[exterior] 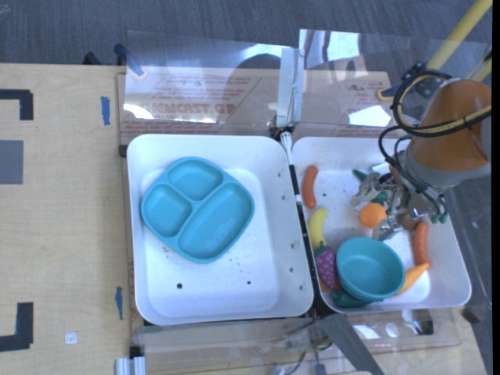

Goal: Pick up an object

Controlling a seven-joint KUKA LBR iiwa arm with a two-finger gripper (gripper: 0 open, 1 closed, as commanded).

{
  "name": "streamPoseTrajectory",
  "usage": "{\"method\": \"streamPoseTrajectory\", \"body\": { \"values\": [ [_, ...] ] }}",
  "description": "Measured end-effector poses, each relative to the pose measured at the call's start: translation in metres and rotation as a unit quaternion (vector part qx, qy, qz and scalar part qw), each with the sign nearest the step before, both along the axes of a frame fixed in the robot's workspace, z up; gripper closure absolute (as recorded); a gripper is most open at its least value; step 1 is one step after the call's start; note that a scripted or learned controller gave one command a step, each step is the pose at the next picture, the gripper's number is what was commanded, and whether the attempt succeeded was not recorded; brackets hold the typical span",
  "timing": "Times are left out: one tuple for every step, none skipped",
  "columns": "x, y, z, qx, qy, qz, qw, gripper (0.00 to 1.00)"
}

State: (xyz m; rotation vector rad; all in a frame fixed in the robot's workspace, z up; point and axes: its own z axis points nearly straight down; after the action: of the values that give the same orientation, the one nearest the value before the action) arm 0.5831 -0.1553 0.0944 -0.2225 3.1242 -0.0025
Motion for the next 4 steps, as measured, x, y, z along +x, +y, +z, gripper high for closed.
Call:
{"method": "streamPoseTrajectory", "body": {
  "values": [
    [-0.019,-0.020,-0.005,-0.0003,0.000,0.011,0.9999,0.00],
    [-0.073,-0.035,-0.005,-0.0012,0.000,0.020,0.9998,0.00],
    [0.001,-0.034,-0.006,0.0001,-0.001,-0.053,0.9986,0.00],
    [-0.011,-0.034,-0.006,0.0003,0.000,-0.074,0.9972,0.00]
  ]
}}
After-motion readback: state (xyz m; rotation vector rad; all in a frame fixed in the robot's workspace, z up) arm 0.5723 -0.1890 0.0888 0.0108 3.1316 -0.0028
